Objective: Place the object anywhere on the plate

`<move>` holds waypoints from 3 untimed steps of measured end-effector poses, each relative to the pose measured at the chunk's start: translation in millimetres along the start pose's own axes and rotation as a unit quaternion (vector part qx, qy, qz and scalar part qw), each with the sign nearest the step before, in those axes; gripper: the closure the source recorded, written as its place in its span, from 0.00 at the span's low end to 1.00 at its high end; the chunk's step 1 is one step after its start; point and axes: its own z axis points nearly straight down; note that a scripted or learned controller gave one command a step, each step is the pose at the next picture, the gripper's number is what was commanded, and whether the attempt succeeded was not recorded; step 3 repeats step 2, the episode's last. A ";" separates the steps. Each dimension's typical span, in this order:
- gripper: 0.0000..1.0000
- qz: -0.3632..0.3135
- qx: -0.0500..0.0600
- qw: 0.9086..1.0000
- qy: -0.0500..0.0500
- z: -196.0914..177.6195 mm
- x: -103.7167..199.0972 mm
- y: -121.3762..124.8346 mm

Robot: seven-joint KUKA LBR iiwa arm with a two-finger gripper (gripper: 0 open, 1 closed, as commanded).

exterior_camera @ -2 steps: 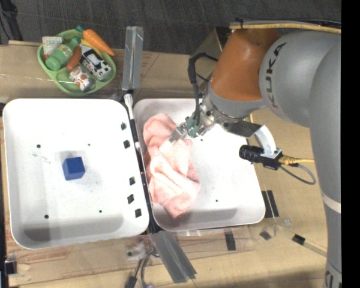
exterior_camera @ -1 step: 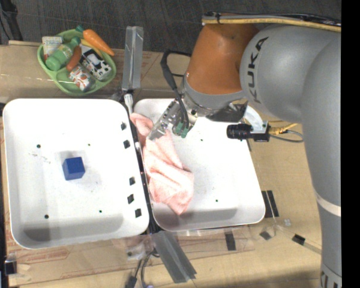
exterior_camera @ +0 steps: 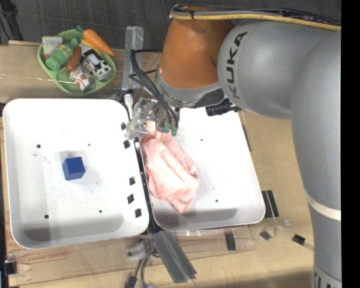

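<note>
Gripper (exterior_camera: pixel 151 120) low at far-left corner of right bin (exterior_camera: pixel 240 179), against divider edge; jaw state: cannot tell. Pink cloth (exterior_camera: pixel 170 170) along right bin's left wall, far end touching gripper. Blue cube (exterior_camera: pixel 74 167) mid left bin (exterior_camera: pixel 24 161), open floor around. Green bowl (exterior_camera: pixel 78 62) beyond bins.

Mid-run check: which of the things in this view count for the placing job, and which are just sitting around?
In the job:
- gripper, over the top end of the cloth
- pink cloth, crumpled in the right bin

I cannot pick out a plate in this view.

Lying about:
- blue cube in the left bin
- green bowl of toy food behind the bins
</note>
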 end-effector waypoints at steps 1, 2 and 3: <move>1.00 -0.104 0.000 0.995 0.001 -9.2 6.4 50.4; 0.00 -0.103 0.000 0.995 0.001 -9.1 6.3 50.2; 0.00 -0.103 0.000 0.995 0.001 -9.1 6.3 50.2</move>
